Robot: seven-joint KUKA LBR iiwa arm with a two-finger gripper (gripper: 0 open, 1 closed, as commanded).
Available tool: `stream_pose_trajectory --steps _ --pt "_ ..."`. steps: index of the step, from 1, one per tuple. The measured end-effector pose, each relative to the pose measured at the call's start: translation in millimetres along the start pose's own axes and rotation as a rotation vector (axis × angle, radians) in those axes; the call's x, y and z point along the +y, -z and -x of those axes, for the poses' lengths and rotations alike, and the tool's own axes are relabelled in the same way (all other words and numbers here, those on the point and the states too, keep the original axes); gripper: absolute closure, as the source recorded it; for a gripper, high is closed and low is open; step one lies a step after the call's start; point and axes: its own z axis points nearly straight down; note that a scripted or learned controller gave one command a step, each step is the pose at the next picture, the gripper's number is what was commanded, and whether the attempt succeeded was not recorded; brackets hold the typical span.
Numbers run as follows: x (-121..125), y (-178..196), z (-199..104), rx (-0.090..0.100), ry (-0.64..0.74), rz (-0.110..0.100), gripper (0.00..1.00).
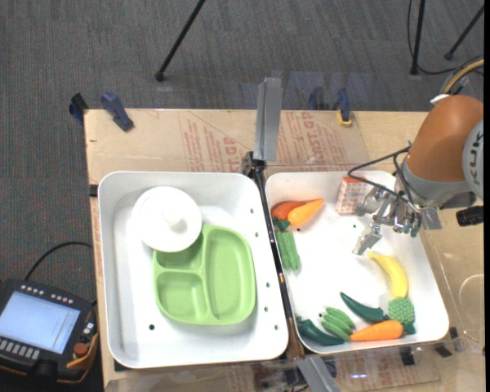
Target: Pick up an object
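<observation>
So the gripper (367,242) is hanging over the right bin (438,288), just above and to the left of the banana (392,273), and honestly I can't tell from this angle how it's set, it's a small blurry tangle of metal with nothing visibly in it. My guess for what goes wrong: if it drops straight down from here it hits bare bin floor beside the banana's upper tip, or it clips the curved end and the thing just skids away, since smooth plastic fruit on a slick white bin slides easily. The banana itself is yellow, curved, lying flat with its lower end close to a green bumpy fruit (401,309) and an orange carrot (377,331). A small red-and-white packet (351,194) sits near the bin's back edge, beside the wrist, so that could get bumped too.
</observation>
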Motion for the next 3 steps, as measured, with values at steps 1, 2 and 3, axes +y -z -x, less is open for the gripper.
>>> stream_pose_trajectory --steps 1,2,3 --pt "1.7 0.9 10.4 -0.001 -0.003 0.000 0.00" --pt "-8.6 -1.3 -98.0 0.006 -0.055 -0.002 0.00" --pt "-15.5 -0.1 -38.1 0.001 0.075 -0.001 0.00"
